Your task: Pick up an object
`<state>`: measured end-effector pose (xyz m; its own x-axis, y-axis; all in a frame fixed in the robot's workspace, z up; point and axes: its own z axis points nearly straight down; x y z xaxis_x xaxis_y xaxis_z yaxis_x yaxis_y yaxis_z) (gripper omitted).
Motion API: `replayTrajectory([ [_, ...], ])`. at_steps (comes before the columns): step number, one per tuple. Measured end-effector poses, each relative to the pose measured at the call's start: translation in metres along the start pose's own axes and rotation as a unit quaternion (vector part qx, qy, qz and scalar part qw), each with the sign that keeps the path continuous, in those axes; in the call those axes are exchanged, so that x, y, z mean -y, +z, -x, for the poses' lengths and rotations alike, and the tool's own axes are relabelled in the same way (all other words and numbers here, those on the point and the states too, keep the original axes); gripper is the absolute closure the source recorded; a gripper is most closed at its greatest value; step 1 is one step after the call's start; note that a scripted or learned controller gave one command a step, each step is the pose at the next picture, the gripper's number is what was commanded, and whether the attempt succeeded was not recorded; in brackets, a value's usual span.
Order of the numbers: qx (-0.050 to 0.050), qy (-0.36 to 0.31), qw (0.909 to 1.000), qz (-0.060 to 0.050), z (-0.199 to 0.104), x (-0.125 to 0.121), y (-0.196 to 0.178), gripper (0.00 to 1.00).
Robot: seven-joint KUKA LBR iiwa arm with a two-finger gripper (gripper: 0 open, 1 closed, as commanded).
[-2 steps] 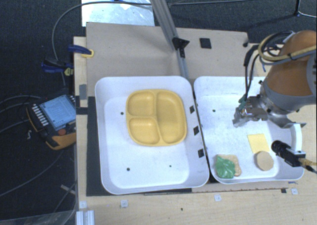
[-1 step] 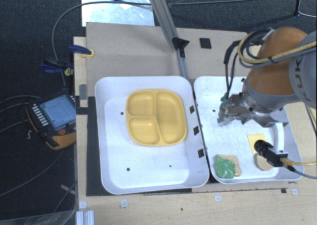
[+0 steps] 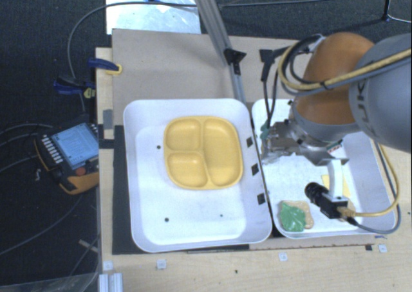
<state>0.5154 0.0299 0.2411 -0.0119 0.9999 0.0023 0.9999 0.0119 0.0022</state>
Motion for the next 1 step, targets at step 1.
replayTrajectory([
  [1,0.000,0.001,1.0000,-0.001,-0.0489,-0.0021,0.0103,1.00],
])
